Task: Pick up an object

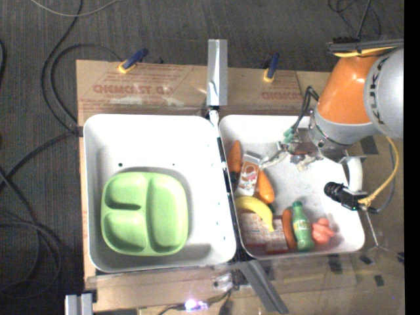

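My gripper [286, 160] hangs over the upper middle of the right bin [354, 241], under the grey and orange arm. Its fingers stand open with nothing between them. Just left of it lie a small milk carton [248, 175] and an orange carrot [265, 188]. A second orange piece [235, 156] lies along the bin's left wall. Nearer the front are a yellow banana [257, 208], a reddish sausage [287, 228], a green bottle [302, 226] and a pink-orange toy [322, 230].
The left bin [151, 126] holds a green divided plate [146, 213]. A flat printed packet [253, 230] lies under the banana. A black cable end [338, 191] and a yellow cable hang by the right bin's right wall.
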`<state>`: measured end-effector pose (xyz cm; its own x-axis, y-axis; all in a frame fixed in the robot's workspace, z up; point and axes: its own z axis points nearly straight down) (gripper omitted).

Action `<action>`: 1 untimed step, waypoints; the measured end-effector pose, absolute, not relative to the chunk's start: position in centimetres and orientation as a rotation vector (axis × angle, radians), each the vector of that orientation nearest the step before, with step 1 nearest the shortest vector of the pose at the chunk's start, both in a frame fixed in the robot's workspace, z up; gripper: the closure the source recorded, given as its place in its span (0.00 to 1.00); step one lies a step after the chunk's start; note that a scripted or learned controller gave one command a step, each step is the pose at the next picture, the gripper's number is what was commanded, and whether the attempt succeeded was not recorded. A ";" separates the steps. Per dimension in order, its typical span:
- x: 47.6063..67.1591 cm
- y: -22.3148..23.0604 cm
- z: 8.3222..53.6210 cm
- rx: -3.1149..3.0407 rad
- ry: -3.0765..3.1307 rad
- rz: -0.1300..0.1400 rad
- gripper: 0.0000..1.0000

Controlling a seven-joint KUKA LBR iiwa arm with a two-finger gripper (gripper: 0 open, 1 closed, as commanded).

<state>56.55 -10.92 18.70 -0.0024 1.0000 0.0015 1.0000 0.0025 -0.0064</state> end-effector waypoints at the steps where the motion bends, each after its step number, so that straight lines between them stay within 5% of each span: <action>1: 58.4 -12.6 12.0 -2.249 -2.223 -0.029 0.00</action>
<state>58.42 -12.57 12.00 0.0114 0.9999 -0.0014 0.9995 -0.0114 0.0279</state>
